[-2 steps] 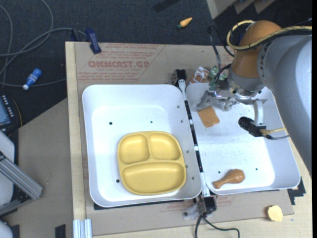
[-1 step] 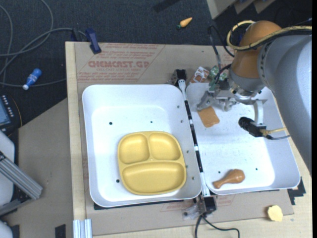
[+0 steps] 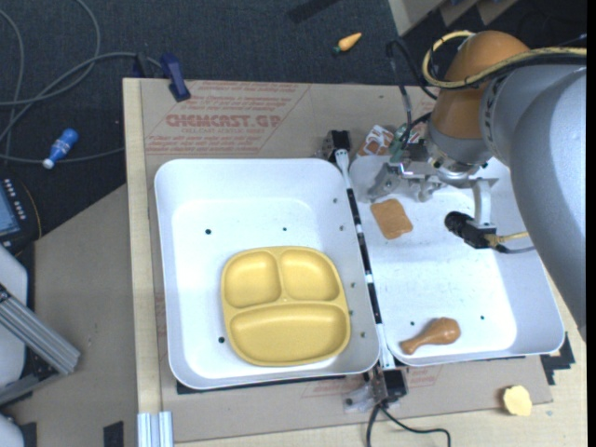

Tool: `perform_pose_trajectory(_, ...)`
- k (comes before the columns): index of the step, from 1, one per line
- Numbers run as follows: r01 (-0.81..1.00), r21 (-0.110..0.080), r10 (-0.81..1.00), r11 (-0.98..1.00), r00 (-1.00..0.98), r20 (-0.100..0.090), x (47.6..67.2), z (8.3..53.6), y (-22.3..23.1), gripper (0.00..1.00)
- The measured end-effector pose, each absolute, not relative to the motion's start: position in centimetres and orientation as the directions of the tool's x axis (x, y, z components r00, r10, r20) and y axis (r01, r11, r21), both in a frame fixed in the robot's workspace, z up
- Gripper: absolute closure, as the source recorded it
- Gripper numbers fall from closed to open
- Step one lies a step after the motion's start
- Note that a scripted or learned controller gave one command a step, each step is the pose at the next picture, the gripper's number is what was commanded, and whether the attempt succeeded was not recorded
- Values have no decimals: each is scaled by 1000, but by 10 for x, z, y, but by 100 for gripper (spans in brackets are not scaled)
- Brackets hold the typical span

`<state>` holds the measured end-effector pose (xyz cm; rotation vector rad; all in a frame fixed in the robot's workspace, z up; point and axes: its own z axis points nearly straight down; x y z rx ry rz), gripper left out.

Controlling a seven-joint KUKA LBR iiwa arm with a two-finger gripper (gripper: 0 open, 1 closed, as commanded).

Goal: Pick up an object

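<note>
- The arm (image 3: 531, 91) covers the right bin's (image 3: 466, 291) upper right corner; that bin's middle and lower floor lie open.
- The left bin (image 3: 186, 203) holds a yellow three-part tray (image 3: 284, 304) near its front wall; bare floor behind it.
- The cardboard (image 3: 228, 119) under the bins reads "CHEMCAST GP" in red.
- The gripper (image 3: 407, 182) hangs by the right bin's back left corner; whether its fingers are apart or hold anything cannot be told.
- A drumstick (image 3: 431, 334) lies near the front rim, long axis roughly left-right, thin end left.
- A tan slab (image 3: 392, 218) lies just below the gripper.
</note>
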<state>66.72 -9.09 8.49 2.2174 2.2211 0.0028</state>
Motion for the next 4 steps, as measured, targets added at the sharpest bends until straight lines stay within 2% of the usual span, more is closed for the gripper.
perform_pose_trajectory(1, 1000, -4, 1000, -1, 1, 0, 636, 85, -94, 0)
perform_pose_trajectory(2, 1000, 3, 1000, 0, 0, 0, 638, 96, -94, 100)
perform_pose_trajectory(3, 1000, -3, 1000, -4, 4, 0, 562, 155, -110, 100)
perform_pose_trajectory(4, 1000, -2, 1000, -1, 1, 1, 564, 151, -108, 0)
